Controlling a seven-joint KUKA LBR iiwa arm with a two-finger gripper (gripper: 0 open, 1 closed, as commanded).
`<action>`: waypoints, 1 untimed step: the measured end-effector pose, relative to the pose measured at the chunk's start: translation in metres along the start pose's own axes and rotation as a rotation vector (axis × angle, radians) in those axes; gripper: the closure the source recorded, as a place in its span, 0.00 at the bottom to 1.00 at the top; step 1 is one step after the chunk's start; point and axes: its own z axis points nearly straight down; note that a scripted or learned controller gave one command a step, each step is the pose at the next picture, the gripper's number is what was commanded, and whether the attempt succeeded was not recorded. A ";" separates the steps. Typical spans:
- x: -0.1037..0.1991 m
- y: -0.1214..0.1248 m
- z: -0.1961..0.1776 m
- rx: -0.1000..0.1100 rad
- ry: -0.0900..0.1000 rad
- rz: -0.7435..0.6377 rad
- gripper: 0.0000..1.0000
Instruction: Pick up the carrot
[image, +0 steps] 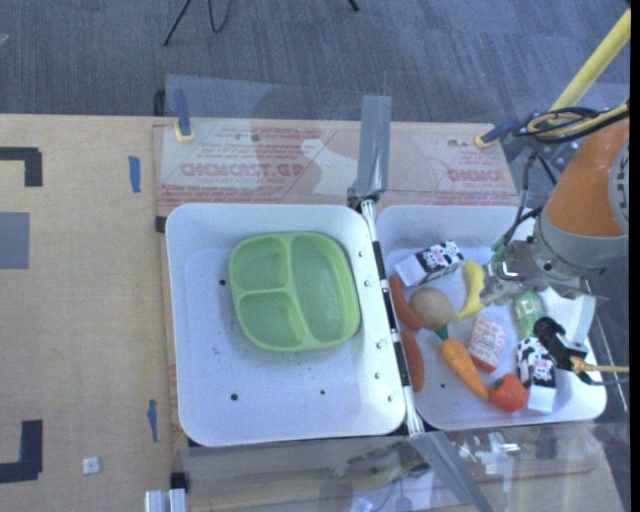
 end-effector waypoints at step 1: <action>0.000 0.000 0.000 0.000 0.000 -0.001 0.00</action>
